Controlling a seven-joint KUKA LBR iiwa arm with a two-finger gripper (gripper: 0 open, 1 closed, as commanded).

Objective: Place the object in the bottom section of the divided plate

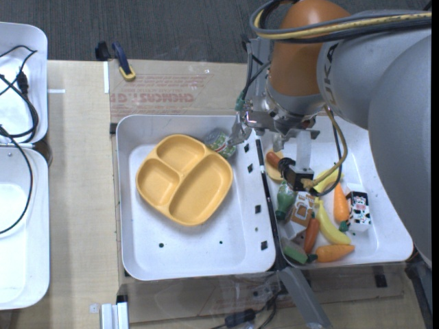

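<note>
Plate (184, 178), the yellow divided one, sits in the left bin (137, 252) toward its far side. We see the tool (236, 134) at the bin's far right corner, just beside the plate's rim, with a small greenish object (219, 142) at its tip; we cannot tell whether it is clamped. We judge that the object, released here, would land outside the plate or in a far section.

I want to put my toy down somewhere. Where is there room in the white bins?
The left bin has bare floor in front of and left of the yellow divided plate. The plate's three sections look bare too. The right bin is crowded: toy carrots, a banana and other toy food.
</note>
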